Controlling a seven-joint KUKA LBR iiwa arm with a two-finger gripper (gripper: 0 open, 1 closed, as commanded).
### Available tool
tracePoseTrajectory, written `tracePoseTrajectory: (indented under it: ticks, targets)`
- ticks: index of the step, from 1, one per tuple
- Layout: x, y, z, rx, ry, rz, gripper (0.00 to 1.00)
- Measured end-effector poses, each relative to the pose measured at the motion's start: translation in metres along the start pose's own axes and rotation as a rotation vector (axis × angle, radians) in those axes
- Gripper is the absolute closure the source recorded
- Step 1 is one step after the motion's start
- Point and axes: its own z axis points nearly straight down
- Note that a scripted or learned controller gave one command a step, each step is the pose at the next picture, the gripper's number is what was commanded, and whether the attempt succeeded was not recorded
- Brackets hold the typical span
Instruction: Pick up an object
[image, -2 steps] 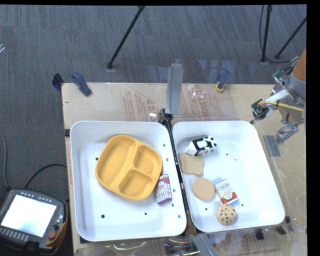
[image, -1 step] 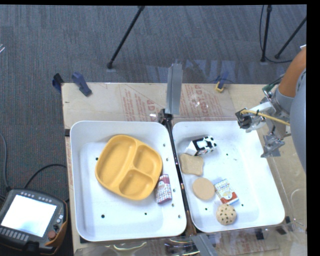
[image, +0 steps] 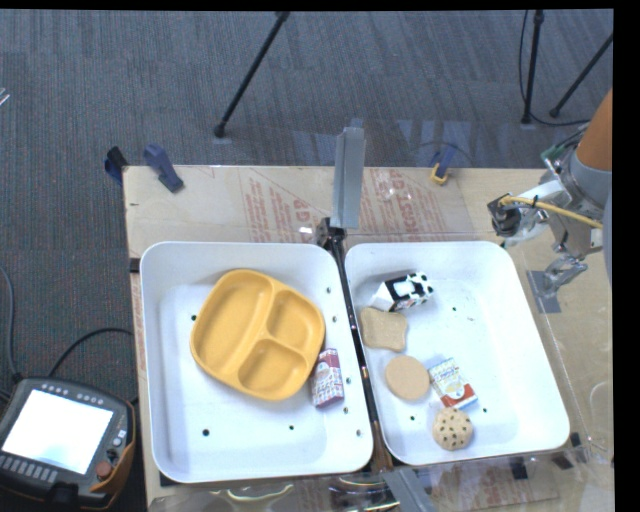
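Two white bins sit side by side. Left bin (image: 165, 300) holds a yellow divided plate (image: 258, 332) and a small red carton (image: 328, 378) touching its edge. Right bin (image: 500, 310) holds a toast slice (image: 384, 328), round cracker (image: 407, 378), cow toy (image: 407, 291), juice box (image: 451, 382) and cookie (image: 452, 430). Gripper (image: 560, 268) hangs beyond the right bin's far right rim; its grasp cannot be told.

Left bin: yellow divided plate (image: 258, 332), small carton (image: 328, 378) at its lower right. Right bin: toy cow (image: 407, 291), toast slice (image: 383, 329), round cracker (image: 407, 378), juice carton (image: 452, 383), cookie (image: 452, 430).
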Motion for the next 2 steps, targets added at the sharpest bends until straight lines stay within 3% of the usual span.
tracePoseTrajectory:
  ticks: [1, 2]
  targets:
    - [-0.089, -0.018, 0.022, 0.003, -0.006, 0.011, 0.00]
    - [-0.032, -0.006, -0.027, 0.001, -0.001, 0.011, 0.00]
